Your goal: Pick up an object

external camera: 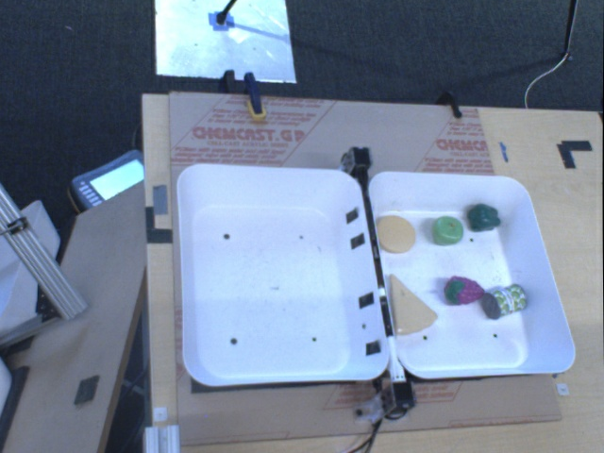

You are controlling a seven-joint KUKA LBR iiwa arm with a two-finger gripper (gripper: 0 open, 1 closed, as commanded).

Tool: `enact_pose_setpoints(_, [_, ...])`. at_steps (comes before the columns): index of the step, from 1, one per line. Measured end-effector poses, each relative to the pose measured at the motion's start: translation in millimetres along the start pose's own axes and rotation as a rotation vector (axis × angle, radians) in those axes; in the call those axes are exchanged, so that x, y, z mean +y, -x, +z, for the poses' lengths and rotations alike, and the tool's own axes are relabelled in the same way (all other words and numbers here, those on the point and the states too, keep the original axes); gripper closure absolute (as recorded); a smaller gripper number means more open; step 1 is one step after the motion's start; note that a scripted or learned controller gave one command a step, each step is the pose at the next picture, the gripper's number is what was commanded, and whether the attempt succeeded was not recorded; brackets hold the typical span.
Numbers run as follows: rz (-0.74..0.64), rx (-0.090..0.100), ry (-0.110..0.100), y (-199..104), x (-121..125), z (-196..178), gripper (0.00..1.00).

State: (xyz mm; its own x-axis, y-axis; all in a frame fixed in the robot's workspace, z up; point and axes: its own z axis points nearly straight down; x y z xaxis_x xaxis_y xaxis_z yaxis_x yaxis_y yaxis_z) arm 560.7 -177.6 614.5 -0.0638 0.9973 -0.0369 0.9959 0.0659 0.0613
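The right bin (543, 281) holds several small objects. A tan round disc (395, 234) lies near its left wall, with a light green round piece (447, 230) and a dark green lump (483, 217) to its right. Lower down lie a tan wedge (409, 306), a purple and green cluster (462, 291) and a small green-and-white can (505, 301) on its side.
The left bin (269, 272) adjoins the right one along a clipped seam (370, 262). Both rest on a cardboard sheet (311, 130) on the wooden bench. A shiny metal plate (225, 26) lies beyond, and an aluminium rail (33, 258) stands at far left.
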Motion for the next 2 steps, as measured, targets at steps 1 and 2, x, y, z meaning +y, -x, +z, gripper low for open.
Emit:
enact_pose_setpoints(1, [-0.003,-0.003,0.004,0,1,-12,1.00])
enact_pose_setpoints(2, [-0.005,-0.005,0.008,1,2,-23,1.00])
